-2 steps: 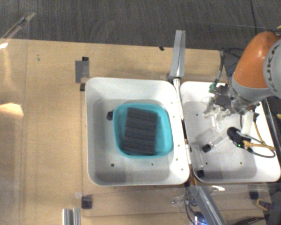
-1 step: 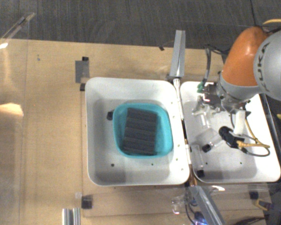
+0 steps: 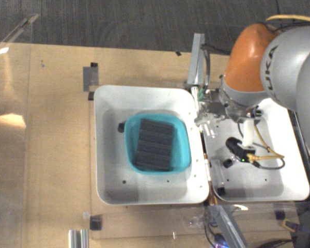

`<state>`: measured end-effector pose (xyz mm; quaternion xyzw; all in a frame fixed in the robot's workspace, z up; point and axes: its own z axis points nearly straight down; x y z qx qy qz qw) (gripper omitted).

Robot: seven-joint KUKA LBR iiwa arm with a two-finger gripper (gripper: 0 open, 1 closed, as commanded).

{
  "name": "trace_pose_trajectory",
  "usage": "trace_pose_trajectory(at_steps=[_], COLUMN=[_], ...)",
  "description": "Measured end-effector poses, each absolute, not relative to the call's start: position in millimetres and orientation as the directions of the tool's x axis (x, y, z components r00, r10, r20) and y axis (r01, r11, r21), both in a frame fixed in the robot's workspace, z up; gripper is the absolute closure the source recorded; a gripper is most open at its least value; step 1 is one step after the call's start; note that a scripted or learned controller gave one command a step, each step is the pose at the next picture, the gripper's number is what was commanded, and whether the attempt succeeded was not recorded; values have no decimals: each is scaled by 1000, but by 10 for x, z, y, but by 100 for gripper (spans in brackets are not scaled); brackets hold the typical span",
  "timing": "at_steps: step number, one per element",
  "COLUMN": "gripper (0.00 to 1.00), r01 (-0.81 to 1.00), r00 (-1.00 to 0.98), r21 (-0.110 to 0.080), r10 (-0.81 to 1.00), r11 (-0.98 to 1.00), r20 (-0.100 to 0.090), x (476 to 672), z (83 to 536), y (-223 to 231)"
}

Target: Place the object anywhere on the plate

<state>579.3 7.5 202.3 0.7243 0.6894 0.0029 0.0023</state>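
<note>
Two shallow white bins sit side by side on the table (image 3: 41,164), and the pincer (image 3: 205,119) hangs right at the wall where they meet, on the end of the grey arm (image 3: 297,61) with its orange band (image 3: 248,56). Honestly, I can't tell from this angle whether the pincer is spread or pressed together, since the wrist and the clutter around it cover too much. The arm's bulk is over the near bin (image 3: 279,182), the one on the pincer's own side of the wall. The object, a dark grey ridged block (image 3: 154,143), is across that wall in the other bin (image 3: 107,159), near the pincer but clearly apart from it. It lies flat on the teal plate (image 3: 183,151), roughly centred and fully inside the rim, with its ridges running crosswise. The plate sits about mid-bin, its closest edge near the wall below the pincer. A small dark speck (image 3: 121,128) sits at the plate's edge farthest from the pincer, too small to make out.
</note>
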Motion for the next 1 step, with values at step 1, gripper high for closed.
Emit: trace_pose_trajectory(at_steps=[1], gripper=[0], r01=[999], r00=[50], r21=[7], r10=[999], r11=[-50], r20=[1], x=[5793], z=[2023], y=[71])
